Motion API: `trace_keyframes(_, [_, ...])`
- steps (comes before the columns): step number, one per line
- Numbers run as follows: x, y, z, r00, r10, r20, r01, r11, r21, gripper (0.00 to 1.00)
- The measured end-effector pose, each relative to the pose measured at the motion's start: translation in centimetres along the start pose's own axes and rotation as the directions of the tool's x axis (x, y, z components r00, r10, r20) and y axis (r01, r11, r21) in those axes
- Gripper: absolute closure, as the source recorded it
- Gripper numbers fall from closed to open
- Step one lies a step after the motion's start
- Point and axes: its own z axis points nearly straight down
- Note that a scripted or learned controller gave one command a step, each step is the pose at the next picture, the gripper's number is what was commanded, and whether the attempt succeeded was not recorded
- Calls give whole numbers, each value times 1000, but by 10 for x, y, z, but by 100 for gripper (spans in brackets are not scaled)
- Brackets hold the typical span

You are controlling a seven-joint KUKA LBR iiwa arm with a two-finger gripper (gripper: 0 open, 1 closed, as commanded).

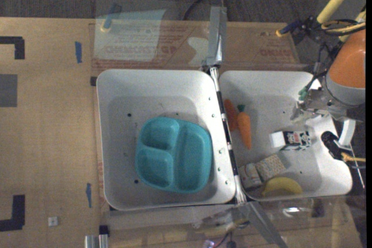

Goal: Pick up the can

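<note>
At the right edge of the right bin [279, 81], the gripper [311, 106] is seen hanging over the bin's upper right part, below the arm's orange band [349, 64]; whether it is apart or together cannot be told, since the tip is small and blurred against the white floor. Just below and left of the gripper, a small white carton [290, 139] with dark print is laid flat on the bin floor, apart from the gripper. Further down and left of the carton, the can [263, 170] is found lying on its side near the bin's lower left corner, well apart from the gripper. A yellow banana [282, 186] is placed just below the can, touching or nearly touching it. An orange carrot [244, 128] is set along the bin's left wall, above the can. In the left bin [116, 90], 1 teal divided plate [173, 154] with 3 compartments is rested.
</note>
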Motion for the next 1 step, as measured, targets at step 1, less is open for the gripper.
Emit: trace_keyframes(1, [17,48,-152,931,365,4,-365,931,10,100])
